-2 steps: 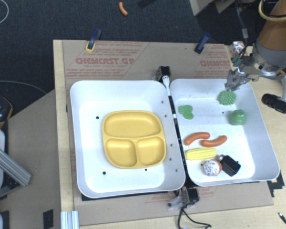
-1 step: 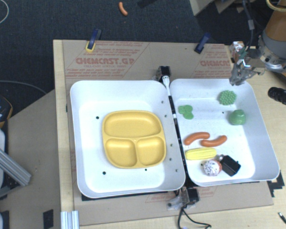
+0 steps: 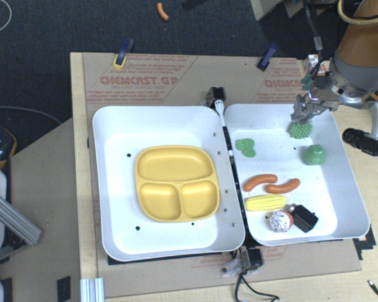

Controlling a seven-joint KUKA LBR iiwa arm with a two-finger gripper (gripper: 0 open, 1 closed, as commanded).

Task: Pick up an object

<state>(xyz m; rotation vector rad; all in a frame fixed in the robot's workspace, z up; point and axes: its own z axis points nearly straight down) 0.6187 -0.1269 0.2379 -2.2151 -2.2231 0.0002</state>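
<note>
Camera view: gripper [image 3: 304, 115] sits over the far part of the right bin [image 3: 343, 187], directly above a bumpy green object [image 3: 300, 130], looks like a broccoli piece. Fingers point down and their tips meet the top of that piece; can't tell whether they are apart or closed on it, the wrist hardware blocks the gap. Green piece itself looks to rest on the bin floor near the far wall.

Same bin, going outward: a green cup-like object [image 3: 314, 154] just right and nearer of the broccoli, a flat green leafy piece [image 3: 245, 147] close to the divider, two sausages [image 3: 271, 183] lying near each other mid-bin, a yellow corn cob [image 3: 265, 202] just below them, a white speckled ball [image 3: 278, 221] touching a black block [image 3: 303, 218] at the near edge.

Left bin [image 3: 113, 168] holds a yellow three-compartment tray [image 3: 176, 182], roughly centred.

Both bins sit on a cardboard sheet [image 3: 170, 74] held by clamps at the far edge.
</note>
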